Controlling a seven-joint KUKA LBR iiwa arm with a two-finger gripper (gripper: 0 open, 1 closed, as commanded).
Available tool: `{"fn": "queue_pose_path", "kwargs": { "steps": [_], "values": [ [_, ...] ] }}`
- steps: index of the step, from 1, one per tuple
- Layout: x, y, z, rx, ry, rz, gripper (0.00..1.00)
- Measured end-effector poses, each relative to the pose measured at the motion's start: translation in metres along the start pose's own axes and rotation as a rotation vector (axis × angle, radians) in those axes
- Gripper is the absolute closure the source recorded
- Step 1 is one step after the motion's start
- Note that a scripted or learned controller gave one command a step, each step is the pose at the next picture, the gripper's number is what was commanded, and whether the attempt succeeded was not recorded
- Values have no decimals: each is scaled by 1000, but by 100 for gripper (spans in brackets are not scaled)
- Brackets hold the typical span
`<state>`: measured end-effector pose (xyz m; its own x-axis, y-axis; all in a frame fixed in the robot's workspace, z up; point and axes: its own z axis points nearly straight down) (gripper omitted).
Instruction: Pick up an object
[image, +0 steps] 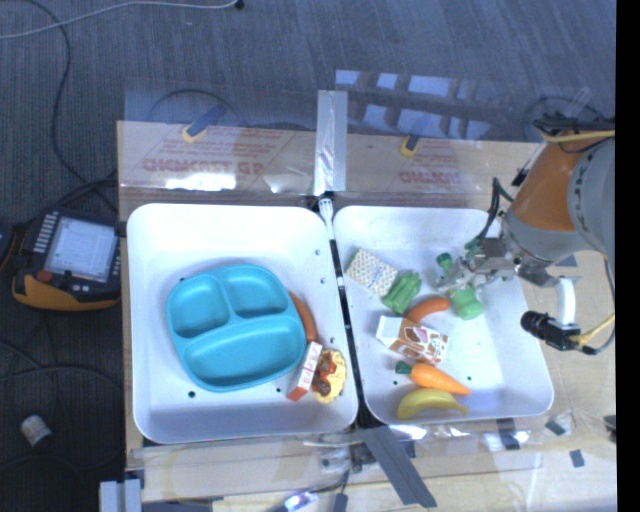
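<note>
Handheld device (62, 258): lies on the carpet at the far left, about 9 o'clock of the left bin, screen up, with cables trailing around it.
Left bin (150, 300): shallow and white, on the surface, touching the right bin along its right wall.
Blue tray (236, 323): three-compartment plate in the middle of the left bin, its long axis running from 10 o'clock to 4 o'clock.
Orange stick (305, 318): slim piece just beside the tray's right rim, pointing from 11 o'clock to 5 o'clock.
Small carton (306, 370): at the tray's 4 o'clock corner, touching a round yellow-and-red toy food (330, 374) at its right.
Right bin (520, 390): white, holding the loose toy items.
Patterned packet (367, 270): at 10 o'clock in the right bin, tilted.
Green pepper (401, 292): just beside the packet, at its 4 o'clock.
Printed box (415, 340): near the bin's centre, under an orange piece (430, 307) that lies along 8 to 2 o'clock.
Carrot (436, 377): below the box, long axis 10 to 4 o'clock, tip toward 4 o'clock, green end toward 10.
Banana (432, 403): at 6 o'clock in the bin, long axis nearly level, curve upward.
Green block (466, 303): right of the orange piece, directly below the end effector.
End effector (468, 270): low over the bin at about 2 o'clock; how far its fingers are apart cannot be told, and nothing can be seen between them.
Arm (560, 200): grey with an orange band, entering from 3 o'clock.
</note>
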<state>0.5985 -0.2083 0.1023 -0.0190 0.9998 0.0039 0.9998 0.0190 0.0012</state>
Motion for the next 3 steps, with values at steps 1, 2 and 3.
{"fn": "queue_pose_path", "kwargs": {
  "steps": [1,2,3],
  "values": [
    [51,-23,-43,4,-2,58,100],
    [53,-23,-51,6,-1,55,100],
    [43,4,-127,3,-5,-23,100]
  ]
}}
